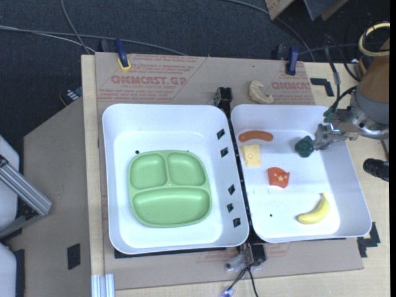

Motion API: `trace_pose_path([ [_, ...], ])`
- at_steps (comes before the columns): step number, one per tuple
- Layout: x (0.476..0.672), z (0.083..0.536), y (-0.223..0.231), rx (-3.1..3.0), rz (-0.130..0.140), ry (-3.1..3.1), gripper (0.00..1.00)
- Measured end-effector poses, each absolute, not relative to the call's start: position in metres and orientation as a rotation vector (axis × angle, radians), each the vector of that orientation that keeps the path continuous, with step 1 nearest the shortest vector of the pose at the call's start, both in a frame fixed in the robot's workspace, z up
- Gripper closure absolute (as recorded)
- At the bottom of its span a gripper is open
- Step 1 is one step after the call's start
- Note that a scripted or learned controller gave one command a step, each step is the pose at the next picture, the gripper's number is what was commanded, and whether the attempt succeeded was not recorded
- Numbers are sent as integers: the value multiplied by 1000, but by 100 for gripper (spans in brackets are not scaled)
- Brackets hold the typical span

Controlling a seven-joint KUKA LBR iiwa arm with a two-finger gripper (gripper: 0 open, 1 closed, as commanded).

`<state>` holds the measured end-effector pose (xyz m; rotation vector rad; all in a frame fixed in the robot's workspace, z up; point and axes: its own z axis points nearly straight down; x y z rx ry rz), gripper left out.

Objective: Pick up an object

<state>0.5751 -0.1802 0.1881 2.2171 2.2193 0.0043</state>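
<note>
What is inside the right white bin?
The right white bin holds a sausage, a cheese piece, a strawberry, a banana and a dark green object at the claw, which covers the floor beneath.

The grey arm point(371, 107) enters from the right edge, its orange band point(377, 82) sitting above the wrist near the frame's upper right. From the wrist a metal, cluttered-looking mount runs leftward and slightly down to the gripper point(317, 142), which is low and reaches out to the left. A dark green rounded piece sits right at the fingertips, touching or just beyond them on their left side. The finger gap is too small and cluttered to read.
</note>
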Motion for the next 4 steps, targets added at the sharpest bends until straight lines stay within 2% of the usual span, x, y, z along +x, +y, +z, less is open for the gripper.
trace_pose_path([
  [1, 575, 232, -179, 2217, 5, 2220, 100],
  [4, 589, 219, -9, 2218, 0, 2231, 100],
])
